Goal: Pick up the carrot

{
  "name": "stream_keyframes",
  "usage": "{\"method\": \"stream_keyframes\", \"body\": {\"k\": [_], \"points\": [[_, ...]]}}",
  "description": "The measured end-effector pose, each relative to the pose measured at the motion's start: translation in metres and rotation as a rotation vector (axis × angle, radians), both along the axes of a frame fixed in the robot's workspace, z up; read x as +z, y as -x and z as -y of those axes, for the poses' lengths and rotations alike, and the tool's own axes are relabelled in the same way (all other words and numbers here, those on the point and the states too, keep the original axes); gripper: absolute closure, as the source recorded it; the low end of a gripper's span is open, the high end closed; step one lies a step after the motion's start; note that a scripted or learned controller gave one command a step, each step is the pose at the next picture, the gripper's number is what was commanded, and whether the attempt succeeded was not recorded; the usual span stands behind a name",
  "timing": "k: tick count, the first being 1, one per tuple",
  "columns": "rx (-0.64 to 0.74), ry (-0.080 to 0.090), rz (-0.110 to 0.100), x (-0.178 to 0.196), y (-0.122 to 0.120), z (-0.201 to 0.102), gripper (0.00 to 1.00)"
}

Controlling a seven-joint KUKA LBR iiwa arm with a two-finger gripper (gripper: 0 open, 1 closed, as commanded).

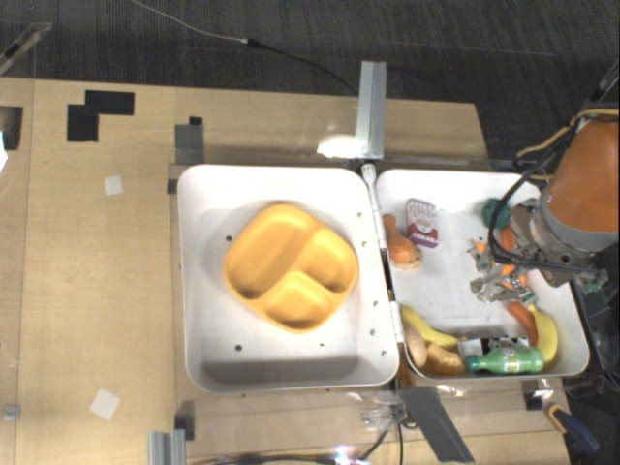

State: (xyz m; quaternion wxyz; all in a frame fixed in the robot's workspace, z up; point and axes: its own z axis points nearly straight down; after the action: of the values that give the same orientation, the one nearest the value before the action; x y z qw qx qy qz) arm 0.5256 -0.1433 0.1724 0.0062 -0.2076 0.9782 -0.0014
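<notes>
jaws (499,281) just above carrot (522,319)

A pale wooden desk (87,289) is carrying 2 white bins (194,260) side by side, while dark grey carpet (291,13) is stretching behind it, a thin cable (174,17) trailing across.

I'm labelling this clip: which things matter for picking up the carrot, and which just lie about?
Job: carrot, gripper, right bin.
Lying about: yellow plate, left bin, banana, green bottle, small carton.
</notes>
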Motion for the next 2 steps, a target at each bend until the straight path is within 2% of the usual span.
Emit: {"method": "stream_keyframes", "body": {"k": [1, 2], "points": [[-0.001, 0.001, 0.007, 0.011, -0.002, 0.000, 1.00], [0.247, 0.001, -0.005, 0.023, 0.027, -0.047, 1.00]]}}
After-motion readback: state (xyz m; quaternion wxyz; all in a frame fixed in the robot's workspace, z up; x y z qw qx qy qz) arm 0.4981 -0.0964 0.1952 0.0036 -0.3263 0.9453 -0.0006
